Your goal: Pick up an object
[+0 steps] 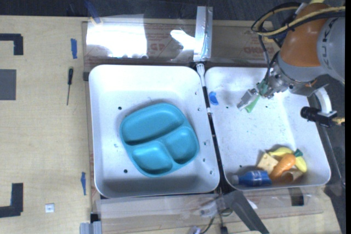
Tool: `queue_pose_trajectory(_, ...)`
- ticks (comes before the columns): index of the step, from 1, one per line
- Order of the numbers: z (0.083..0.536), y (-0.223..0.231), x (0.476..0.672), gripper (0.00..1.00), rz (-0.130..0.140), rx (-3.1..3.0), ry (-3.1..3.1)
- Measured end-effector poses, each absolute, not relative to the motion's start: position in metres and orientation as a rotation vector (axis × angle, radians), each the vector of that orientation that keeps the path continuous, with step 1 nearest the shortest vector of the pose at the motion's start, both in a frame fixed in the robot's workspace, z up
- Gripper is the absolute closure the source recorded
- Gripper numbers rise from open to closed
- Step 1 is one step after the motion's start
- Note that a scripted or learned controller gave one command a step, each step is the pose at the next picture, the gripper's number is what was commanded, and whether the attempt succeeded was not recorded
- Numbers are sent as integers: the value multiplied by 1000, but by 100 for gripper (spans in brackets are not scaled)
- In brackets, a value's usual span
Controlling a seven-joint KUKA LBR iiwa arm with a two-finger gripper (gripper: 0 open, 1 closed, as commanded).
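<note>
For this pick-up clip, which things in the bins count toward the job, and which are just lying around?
Part of the job:
- gripper, over the right bin
- blue bottle, orange toy, yellow toy and tan block, clustered at that bin's near corner
- small blue piece by the divider

Just lying about:
- blue divided tray in the left bin
- screwdriver on the bench

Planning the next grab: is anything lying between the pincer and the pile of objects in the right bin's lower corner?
Nothing visible does. The pincer hangs over the right bin's upper part; the pile sits in the lower corner, with bare white floor between them. A small blue object lies off to the side, by the divider.
</note>
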State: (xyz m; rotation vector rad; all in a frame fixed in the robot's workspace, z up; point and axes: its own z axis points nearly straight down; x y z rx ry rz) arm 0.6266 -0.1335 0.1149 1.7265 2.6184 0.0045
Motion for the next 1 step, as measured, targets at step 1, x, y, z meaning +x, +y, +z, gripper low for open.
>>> queue_pose_trajectory(1, 127, -134, 628, 100, 8, 1725, 2613)
